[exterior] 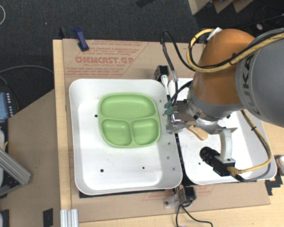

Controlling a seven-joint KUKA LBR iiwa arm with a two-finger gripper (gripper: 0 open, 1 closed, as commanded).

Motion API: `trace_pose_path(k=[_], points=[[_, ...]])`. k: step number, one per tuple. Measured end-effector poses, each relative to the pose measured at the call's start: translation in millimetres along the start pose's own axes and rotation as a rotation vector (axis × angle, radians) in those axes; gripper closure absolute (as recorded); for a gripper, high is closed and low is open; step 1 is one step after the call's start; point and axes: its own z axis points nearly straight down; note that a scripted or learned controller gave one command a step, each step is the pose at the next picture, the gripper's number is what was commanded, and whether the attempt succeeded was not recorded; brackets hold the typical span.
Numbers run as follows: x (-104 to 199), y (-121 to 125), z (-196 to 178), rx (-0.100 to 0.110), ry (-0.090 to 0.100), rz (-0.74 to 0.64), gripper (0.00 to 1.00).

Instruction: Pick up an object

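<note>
The arm's orange and grey wrist [217,79] hangs over the left part of the right bin [255,150]. My gripper [182,118] shows as a metal block under the wrist, close to the wall between the two bins. A small tan object [199,134] peeks out just below the wrist on the right bin's floor. Whether the gripper touches it is hidden by the wrist. A light green divided plate [129,119] lies flat in the left bin [85,141], to the left of the gripper.
A grey piece [226,144] and a black part [217,161] on a yellow cable [255,167] lie over the right bin's front. Cables run along the bins' shared back corner [164,74]. The left bin has bare floor in front of the plate.
</note>
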Motion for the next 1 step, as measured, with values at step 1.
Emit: trace_pose_path(k=[1], points=[[42.3,-3.0,-127.5,-0.008,0.001,0.004,1.0]])
